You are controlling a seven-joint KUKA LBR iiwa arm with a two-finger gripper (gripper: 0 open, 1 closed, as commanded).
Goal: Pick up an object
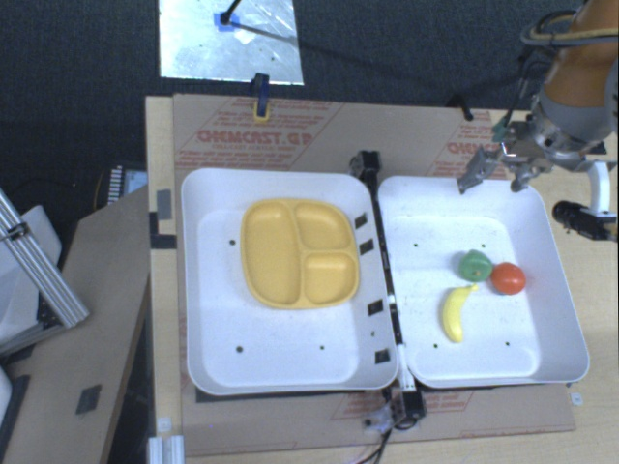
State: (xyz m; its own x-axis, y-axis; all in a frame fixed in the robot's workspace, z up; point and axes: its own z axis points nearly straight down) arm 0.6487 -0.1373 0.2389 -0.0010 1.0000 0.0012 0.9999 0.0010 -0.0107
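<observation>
In the right bin [542, 356] lie a yellow banana [456, 312], a green pepper-like toy [474, 265] and a red tomato [508, 278], close together right of the middle. My gripper [497, 179] hangs over the bin's far rim, well above and behind these objects. Its two fingers are spread apart with nothing between them.
The left bin [218, 356] holds a yellow divided plate [298, 253]. A black hinge strip [379, 259] runs between the bins. Both bins rest on a cardboard sheet [290, 133]. A shiny foil square [229, 27] lies at the back.
</observation>
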